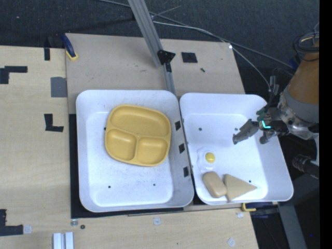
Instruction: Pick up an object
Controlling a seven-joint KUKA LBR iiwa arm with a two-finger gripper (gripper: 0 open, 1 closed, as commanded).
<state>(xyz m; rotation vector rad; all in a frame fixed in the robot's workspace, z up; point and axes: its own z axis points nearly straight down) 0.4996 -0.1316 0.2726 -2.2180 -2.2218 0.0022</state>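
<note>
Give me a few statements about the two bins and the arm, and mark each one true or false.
1. The yellow divided plate lies in the left bin. True.
2. The fried egg toy sits on the plate. False: it lies in the right bin.
3. The pincer hangs over the right bin. True.
4. The pincer holds the tan wedge. False: the wedge lies on the bin floor.
5. The tan roll lies beside the wedge. True.

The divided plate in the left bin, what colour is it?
Mustard yellow all over; the divided plate shows clearly in the camera view.
</note>
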